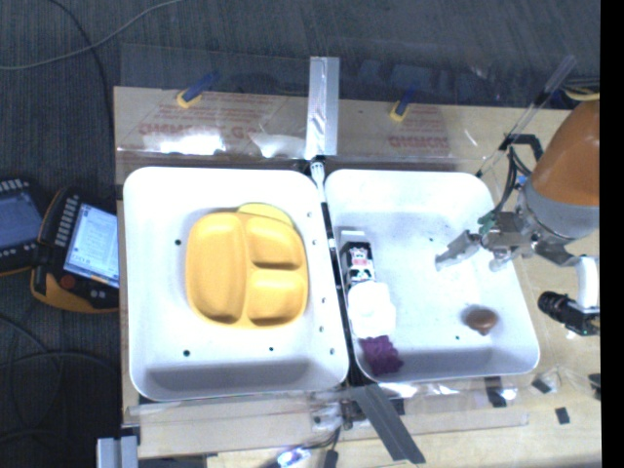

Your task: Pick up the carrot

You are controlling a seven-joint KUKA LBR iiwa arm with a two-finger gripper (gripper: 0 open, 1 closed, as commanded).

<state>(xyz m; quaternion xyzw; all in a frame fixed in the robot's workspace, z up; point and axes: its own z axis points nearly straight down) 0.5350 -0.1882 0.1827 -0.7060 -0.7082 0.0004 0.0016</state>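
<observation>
The claw [450, 253] hung over the right bin [409, 188], whether parted I couldn't tell; no carrot was evident, so it risked grabbing the brown lump [480, 319].

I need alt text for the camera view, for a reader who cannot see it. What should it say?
A grey robot arm with an orange band reaches from the right, its gripper above the right white bin, which holds a small brown object, a purple object and a white object. The left bin holds a yellow divided plate.
</observation>
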